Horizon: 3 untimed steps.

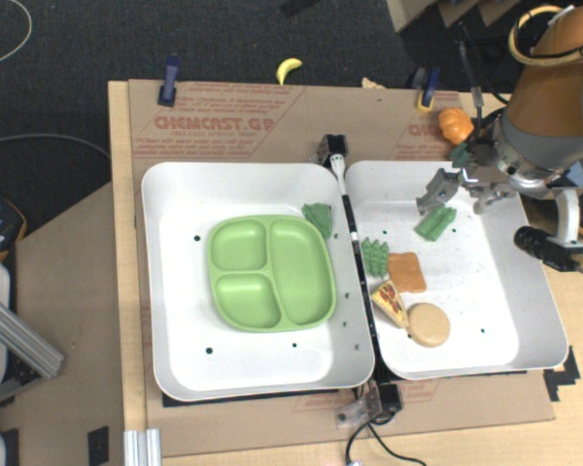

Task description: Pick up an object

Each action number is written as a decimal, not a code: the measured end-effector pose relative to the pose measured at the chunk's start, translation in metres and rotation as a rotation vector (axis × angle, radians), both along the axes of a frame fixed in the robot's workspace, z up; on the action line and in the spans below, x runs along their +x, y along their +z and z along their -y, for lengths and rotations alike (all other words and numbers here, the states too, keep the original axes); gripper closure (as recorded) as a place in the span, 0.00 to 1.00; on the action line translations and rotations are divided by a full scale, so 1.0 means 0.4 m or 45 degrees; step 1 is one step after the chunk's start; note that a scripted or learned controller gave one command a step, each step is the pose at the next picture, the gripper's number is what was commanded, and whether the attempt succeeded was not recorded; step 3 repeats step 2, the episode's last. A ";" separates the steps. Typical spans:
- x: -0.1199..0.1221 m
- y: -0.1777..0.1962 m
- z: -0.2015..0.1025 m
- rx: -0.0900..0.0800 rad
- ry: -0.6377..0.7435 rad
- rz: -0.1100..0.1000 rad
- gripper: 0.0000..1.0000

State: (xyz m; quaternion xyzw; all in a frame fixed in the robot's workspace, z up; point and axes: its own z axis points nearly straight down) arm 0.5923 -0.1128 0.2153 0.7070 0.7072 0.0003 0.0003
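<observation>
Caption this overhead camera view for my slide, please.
Gripper over green block in right bin; green plate in left bin.

- The grey arm (544, 134) reaches in from the right, its orange band (554, 66) sitting above the wrist
- The gripper (449, 194) hangs off the wrist's left end, angled down
- Fingers too indistinct to read

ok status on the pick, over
Gripper over right bin, above the green block. Block on bin floor, not held. Nothing in the way.
</observation>
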 end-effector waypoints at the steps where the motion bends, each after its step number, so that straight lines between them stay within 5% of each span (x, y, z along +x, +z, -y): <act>1: -0.224 0.295 -0.186 0.004 0.010 0.009 0.00; 2: -0.290 0.036 -0.315 0.003 0.006 -0.018 0.00; 3: -0.290 0.036 -0.315 0.003 0.006 -0.018 0.00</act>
